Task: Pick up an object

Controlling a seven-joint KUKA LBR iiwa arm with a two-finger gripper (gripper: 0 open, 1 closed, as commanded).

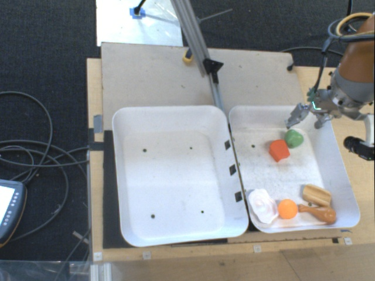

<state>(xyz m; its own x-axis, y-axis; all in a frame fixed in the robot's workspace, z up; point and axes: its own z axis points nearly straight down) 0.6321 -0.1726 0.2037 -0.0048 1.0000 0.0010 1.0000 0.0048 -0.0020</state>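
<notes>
The right bin [328, 157] holds a small green object [295, 138] near its far side, with an orange-red block [279, 150] just in front of it. Along the near edge lie a white crumpled object [262, 205], an orange ball [287, 209] and a wooden tool with a handle [317, 202]. My gripper [308, 117] hangs over the bin's far right part, just above and right of the green object. Its two grey fingers [295, 116] stand spread apart with nothing between them.
The left bin [126, 157] sits beside the right one, with black clips [232, 170] along the shared edge. A grey slanted pole [193, 28] rises behind the bins. Cables [35, 151] and a tablet [9, 206] lie at the far left.
</notes>
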